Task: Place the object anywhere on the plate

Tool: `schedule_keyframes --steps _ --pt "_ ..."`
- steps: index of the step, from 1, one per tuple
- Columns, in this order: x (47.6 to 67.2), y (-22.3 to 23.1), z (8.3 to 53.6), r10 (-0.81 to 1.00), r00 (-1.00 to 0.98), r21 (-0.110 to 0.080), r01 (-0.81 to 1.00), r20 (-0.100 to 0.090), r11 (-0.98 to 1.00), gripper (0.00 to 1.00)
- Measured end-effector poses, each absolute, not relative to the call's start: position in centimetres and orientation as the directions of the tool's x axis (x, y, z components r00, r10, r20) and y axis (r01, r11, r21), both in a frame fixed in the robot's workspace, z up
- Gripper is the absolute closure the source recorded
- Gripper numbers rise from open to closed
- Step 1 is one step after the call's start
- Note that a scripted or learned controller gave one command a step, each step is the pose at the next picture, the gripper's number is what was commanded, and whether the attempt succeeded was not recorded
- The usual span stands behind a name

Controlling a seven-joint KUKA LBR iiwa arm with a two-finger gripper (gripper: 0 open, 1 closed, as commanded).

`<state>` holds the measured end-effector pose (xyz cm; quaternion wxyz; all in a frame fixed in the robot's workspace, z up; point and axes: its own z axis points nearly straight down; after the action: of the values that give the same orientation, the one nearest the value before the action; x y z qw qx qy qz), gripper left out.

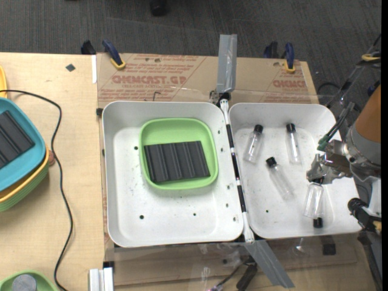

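Observation:
A green square plate sits in the left bin with a dark ribbed pad lying on it. Several clear vials with black caps lie in the right bin: one at the upper left, one at the upper middle, one in the centre, and one at the lower right. My gripper hangs over the right side of the right bin, just above the lower-right vial. No vial can be seen held in it.
A stack of blue and green plates stands on the wooden bench at the far left, with a black cable running past it. Cardboard with clamps lies behind the bins. A grey tape strip rises at the bins' seam.

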<state>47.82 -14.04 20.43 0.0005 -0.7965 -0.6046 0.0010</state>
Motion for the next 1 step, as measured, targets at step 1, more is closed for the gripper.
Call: schedule_keyframes --steps 1 --pt "47.82 -14.05 20.43 0.963 0.269 -0.002 0.963 -0.001 -0.269 0.0"
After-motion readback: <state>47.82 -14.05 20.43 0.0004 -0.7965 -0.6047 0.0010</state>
